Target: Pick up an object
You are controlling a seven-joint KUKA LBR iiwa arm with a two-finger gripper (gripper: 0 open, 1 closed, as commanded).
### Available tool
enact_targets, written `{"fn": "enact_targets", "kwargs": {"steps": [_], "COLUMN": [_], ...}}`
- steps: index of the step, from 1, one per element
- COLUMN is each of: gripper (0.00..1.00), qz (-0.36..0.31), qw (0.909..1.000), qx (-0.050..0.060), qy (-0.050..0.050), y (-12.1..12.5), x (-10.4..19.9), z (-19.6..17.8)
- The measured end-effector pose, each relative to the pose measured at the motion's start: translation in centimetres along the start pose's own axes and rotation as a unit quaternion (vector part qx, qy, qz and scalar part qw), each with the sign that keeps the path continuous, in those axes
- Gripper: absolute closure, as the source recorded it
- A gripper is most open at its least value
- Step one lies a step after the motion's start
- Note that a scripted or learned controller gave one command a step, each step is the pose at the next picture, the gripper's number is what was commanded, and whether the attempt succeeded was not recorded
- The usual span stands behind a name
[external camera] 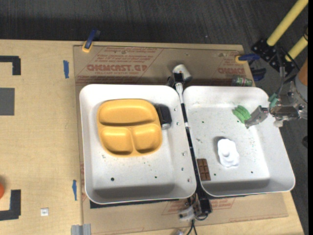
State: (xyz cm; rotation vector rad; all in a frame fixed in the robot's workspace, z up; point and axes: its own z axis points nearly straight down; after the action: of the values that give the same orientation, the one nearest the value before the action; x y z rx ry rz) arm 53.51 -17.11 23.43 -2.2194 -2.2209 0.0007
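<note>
In the right bin point(274, 180) lie a small green object point(241, 112) near the back, a white lumpy object point(228, 152) in the middle, and a brown chocolate-like bar point(203, 169) by the left wall. My gripper point(257, 115) reaches in over the bin's right rim, just right of the green object and close to it. Nothing can be seen held in it. The left bin point(98, 180) holds a yellow divided plate point(129, 126) with a small dark object point(164, 115) at its right edge.
The bins sit side by side on a cardboard sheet point(122, 62) on the wooden bench. A white-capped object point(181, 72) stands behind the seam between the bins. Yellow poles and black clamps point(274, 43) stand at the back right.
</note>
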Motion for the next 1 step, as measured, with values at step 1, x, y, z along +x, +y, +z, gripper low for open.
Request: {"fn": "enact_targets", "kwargs": {"steps": [1], "gripper": [0.0], "qz": [-0.025], "qw": [0.9997], "qx": [0.0], "qy": [0.0], "y": [-4.94], "x": [2.31], "z": [12.16]}}
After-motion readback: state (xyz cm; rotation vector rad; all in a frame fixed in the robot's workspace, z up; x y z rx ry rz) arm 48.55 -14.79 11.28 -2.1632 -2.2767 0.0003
